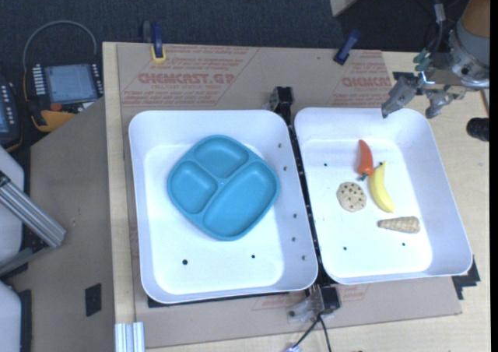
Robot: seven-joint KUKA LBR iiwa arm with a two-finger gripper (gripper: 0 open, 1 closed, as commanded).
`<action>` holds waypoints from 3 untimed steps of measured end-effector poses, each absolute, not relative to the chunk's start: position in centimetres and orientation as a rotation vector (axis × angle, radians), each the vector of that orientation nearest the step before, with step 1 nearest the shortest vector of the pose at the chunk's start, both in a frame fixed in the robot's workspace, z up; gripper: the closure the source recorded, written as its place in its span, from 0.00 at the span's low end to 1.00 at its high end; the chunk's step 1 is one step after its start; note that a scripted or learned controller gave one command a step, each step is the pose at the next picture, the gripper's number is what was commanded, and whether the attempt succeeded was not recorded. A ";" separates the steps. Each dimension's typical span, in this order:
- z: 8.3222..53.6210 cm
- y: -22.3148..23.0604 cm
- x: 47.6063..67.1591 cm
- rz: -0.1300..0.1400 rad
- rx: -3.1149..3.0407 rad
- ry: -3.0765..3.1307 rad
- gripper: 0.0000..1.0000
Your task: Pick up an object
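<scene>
The gripper (pixel 414 100) hovers over the far edge of the right bin (pixel 443 187), fingers apart and holding nothing. A carrot (pixel 365 157), banana (pixel 380 188), cookie (pixel 352 197) and cone (pixel 399 225) lie mid-bin, near the bench's right edge

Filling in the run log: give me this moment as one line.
gripper: open, holding nothing, above right white bin's far edge | right bin: orange carrot, yellow banana, round cookie

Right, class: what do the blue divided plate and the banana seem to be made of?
Blue divided plate: probably moulded plastic, one even colour with a soft sheen and rounded compartment ridges.
Banana: likely a plastic toy, a smooth, uniform yellow with no visible marks, though real fruit can't be ruled out.
</scene>
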State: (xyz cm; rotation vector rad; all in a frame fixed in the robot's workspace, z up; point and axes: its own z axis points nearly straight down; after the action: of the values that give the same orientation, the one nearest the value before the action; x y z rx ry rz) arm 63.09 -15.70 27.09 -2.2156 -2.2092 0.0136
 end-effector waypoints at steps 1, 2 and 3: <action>27.9 -15.6 63.3 0.001 -2.220 -2.221 0.00; 22.8 -14.7 62.7 0.005 -2.217 -2.218 0.00; 18.5 -15.3 62.3 0.003 -2.220 -2.219 0.00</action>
State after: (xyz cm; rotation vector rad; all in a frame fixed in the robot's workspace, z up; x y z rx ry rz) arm 62.34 -15.29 18.48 -2.2199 -2.2190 0.0030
